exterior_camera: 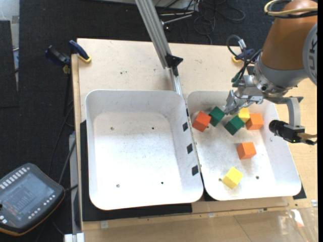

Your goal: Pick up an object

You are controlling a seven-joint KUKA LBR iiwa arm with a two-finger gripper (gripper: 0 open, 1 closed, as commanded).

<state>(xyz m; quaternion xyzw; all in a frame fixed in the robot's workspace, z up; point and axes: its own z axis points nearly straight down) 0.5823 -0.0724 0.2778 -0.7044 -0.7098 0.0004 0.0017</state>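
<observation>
Arm: the grey and orange arm comes in from 3 o'clock and leans down over the right bin.

Gripper: the gripper hangs low over the far part of that bin, at about 12 o'clock from the bin's middle. It looks aimed at the pile of blocks there, most likely because that is where the most blocks sit close together.

Fingers: the view is too small and dark here. I cannot tell if they are open or closed, or if they touch a block.

Blocks near the gripper: two green blocks, one just at 8 o'clock from the gripper and one just at 6 o'clock. A yellow block and an orange block sit at 4 o'clock, bunched up together.

Other blocks: an orange block by the bin's left wall, another orange block near the middle, and a yellow block toward 6 o'clock.

Left bin: the left bin sits beside the right one.

Task so far: every block seems to lie in the bin, so nothing looks picked up yet.
</observation>
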